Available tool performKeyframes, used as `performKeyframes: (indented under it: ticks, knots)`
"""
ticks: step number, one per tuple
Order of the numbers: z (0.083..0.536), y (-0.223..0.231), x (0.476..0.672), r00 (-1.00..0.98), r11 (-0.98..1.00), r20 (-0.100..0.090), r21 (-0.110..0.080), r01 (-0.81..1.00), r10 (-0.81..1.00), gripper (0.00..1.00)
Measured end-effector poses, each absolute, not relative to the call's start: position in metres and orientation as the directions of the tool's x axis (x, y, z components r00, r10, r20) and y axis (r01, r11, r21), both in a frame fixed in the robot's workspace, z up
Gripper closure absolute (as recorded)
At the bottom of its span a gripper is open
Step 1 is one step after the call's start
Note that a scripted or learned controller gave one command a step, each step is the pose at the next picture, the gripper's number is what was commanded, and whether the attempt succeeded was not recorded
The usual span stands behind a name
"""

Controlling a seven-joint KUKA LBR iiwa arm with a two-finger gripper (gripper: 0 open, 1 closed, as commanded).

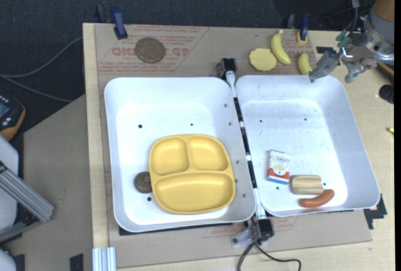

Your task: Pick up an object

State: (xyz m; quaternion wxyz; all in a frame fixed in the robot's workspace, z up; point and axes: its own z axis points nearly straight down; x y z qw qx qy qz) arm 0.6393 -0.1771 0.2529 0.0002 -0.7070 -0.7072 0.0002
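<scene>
From my end, the metal two-finger gripper [334, 65] hangs spread wide, gripping nothing, over the right white plastic bin's [351, 113] far corner. The small red-and-white carton [278, 167], its print unreadable, lies near the bin's front.

Plastic bins and toy food on a brown board bench

The 2 shallow white bins [125, 138] [351, 132] look like smooth, faintly glossy plastic; the yellow 3-compartment tray [190, 173] is matt plastic. The printed brown bench board [188, 44] looks like dull cardboard or fibreboard. The red sausage [316, 199] shines slightly; the grey metal gripper [338, 63] looks bare and dull.
</scene>
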Motion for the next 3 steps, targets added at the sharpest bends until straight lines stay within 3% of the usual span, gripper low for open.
performKeyframes:
  ticks: [1, 2, 3]
  knots:
    - [0.331, -0.228, 0.607, 0.005, -0.005, -0.007, 0.010, 1.000, 1.000, 0.00]
    - [0.172, -0.170, 0.555, -0.001, 0.001, 0.008, -0.017, 1.000, 1.000, 0.00]
    - [0.257, -0.111, 0.555, -0.008, 0.008, 0.001, 0.009, 1.000, 1.000, 0.00]
